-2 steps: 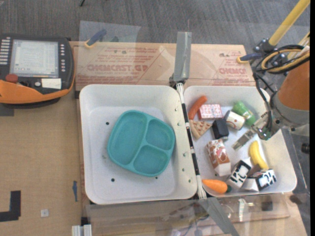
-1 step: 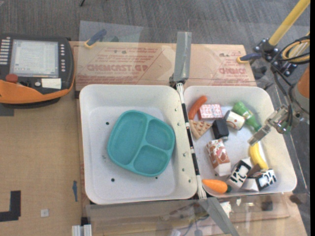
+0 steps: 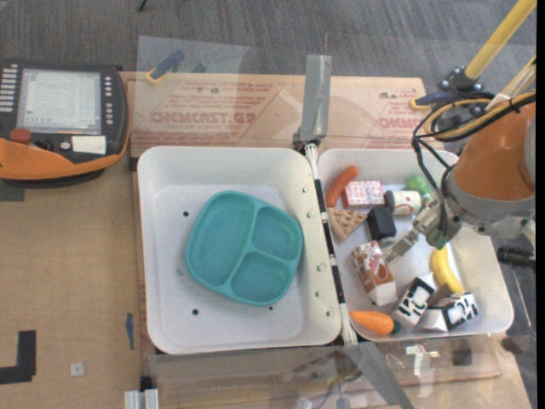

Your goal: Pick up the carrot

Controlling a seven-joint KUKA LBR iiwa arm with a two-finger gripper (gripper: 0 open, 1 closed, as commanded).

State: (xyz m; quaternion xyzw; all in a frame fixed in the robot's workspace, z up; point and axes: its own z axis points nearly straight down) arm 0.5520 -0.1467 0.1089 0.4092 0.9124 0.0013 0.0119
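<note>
camera view | carrot (image 3: 372,321) | orange, stubby, green-tipped, lying flat

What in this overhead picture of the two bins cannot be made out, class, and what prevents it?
- Gripper: too small and blurred in the camera view to tell its finger state.
- Banana: upper end hidden by the wrist.
- Green object: partly covered by the arm, unidentifiable.
- Carrot: partly hidden behind the bin rim.

The arm (image 3: 498,164) reaches in, its hand (image 3: 407,244) pointing down-left.
</note>
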